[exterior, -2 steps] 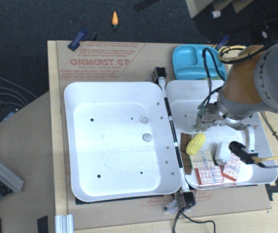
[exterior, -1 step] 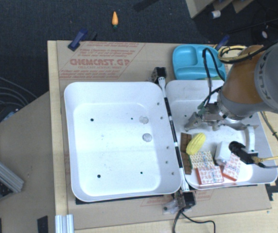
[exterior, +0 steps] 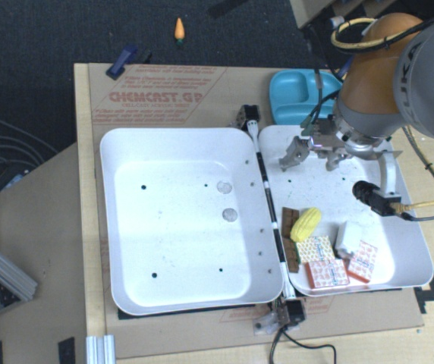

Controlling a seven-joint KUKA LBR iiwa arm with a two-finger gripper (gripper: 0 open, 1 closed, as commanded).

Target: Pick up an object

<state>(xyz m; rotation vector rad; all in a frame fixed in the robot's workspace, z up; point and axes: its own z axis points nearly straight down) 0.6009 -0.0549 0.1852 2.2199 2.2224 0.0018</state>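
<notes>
Count: two white bins, left bin (exterior: 126, 158) and right bin (exterior: 414, 256). Right bin held one yellow object (exterior: 306, 224), one brown bar (exterior: 290, 241), two red-and-white patterned packets (exterior: 323, 264) (exterior: 363, 261) and one white block (exterior: 349, 237). Left bin held two small grey discs (exterior: 224, 187) (exterior: 230, 215). One blue tub (exterior: 293, 97) behind. One arm (exterior: 376, 74).

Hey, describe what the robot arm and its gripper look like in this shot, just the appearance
The arm is thick, rounded and grey, with a glossy orange band above the wrist. Below it sits a metal gripper with slim grey fingers. A yellow cable loops near the top of the orange band, dark cables run beside it, and a black fitting with a thin yellowish lead hangs at the side.
</notes>
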